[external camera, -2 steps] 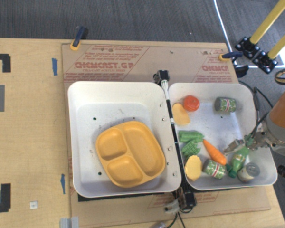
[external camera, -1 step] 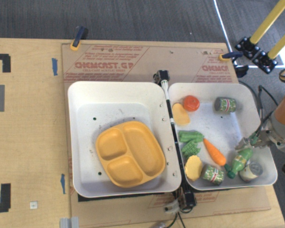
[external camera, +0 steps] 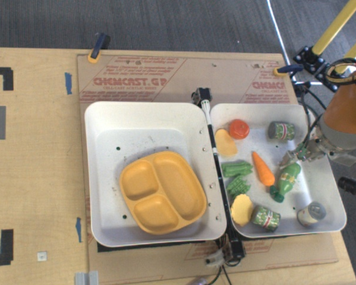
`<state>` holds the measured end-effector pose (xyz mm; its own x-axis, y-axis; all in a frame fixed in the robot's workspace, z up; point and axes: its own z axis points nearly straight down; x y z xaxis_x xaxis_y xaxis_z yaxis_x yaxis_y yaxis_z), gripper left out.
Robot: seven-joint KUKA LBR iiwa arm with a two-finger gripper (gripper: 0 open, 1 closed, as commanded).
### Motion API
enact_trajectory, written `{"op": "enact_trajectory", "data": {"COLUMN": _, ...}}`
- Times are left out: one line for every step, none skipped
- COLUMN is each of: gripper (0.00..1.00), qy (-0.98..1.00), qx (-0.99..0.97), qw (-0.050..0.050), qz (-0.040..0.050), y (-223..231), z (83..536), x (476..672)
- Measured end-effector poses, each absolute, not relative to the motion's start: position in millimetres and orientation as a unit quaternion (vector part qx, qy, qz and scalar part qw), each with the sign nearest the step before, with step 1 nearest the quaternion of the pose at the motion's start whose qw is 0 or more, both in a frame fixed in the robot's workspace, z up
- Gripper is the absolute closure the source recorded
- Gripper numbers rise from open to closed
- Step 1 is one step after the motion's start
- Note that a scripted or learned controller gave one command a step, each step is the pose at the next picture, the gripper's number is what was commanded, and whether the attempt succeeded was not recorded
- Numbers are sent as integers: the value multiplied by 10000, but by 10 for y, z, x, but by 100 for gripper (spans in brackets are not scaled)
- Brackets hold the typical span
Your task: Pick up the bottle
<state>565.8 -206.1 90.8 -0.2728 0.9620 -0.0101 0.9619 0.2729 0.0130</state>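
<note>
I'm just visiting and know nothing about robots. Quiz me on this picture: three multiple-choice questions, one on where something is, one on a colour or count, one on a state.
1. Where does the yellow divided plate lie?
A. In the left bin
B. In the right bin
C. On the cardboard outside the bins

2. What colour is the bottle?
A. Red
B. Green
C. Blue

3. How is the bottle placed?
A. Standing upright
B. Lying on its side
C. Lifted above the bin

Answers:
1. A, the plate rests on the floor of the left bin.
2. B, its body is green with a pale label.
3. B, it lies in the right bin, beside the carrot, with the gripper just above its upper end.
</note>
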Motion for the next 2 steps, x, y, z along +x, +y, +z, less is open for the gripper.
{"op": "enact_trajectory", "data": {"gripper": 100, "qy": 7629, "qx": 6464, "qw": 104, "qz": 32, "y": -1905, "z": 912, "x": 5102}}
{"op": "enact_trajectory", "data": {"gripper": 100, "qy": 8622, "qx": 5063, "qw": 133, "qz": 16, "y": -1591, "z": 911, "x": 4858}}
